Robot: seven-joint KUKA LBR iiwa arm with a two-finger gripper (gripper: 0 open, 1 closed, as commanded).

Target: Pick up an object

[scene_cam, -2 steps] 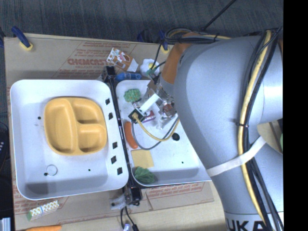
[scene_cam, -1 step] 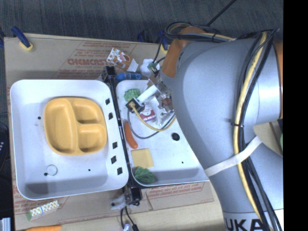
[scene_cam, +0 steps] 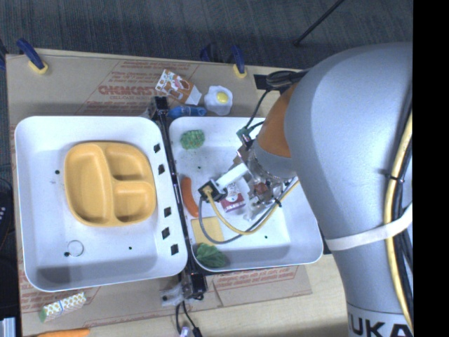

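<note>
Red-and-white packet (scene_cam: 233, 201) directly beneath the claw (scene_cam: 247, 194), finger spread impossible to tell.

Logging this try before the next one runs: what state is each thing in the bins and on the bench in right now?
yellow divided plate: flat in the left bin.
green toy: lying at the far end of the right bin.
orange sausage: lying along the right bin's left wall.
green leaf: lying in the right bin's near corner.
gripper: low over the right bin's middle; grip unclear.
</note>
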